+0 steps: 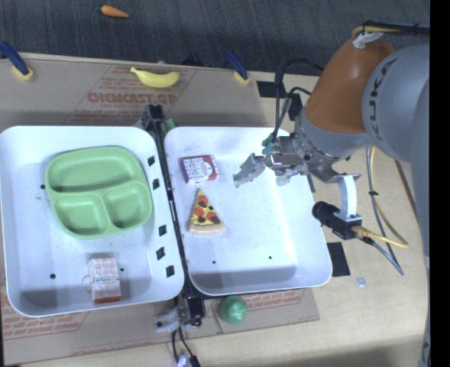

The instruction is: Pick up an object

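The gripper (pixel 249 171) hangs over the right bin (pixel 286 235) near its far edge, just beside the small red packet (pixel 199 169), probably lining up on it; its spread I cannot tell. The toy pizza slice (pixel 205 213) lies mid-bin by the divider

Banana (pixel 155 76) on cardboard behind bins; green ball (pixel 233 309) at front; carrot (pixel 114 11) on floor.

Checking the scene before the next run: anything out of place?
Yes: a banana lies on the cardboard behind the bins, a green ball sits in front of the right bin, and a small orange item is on the floor.
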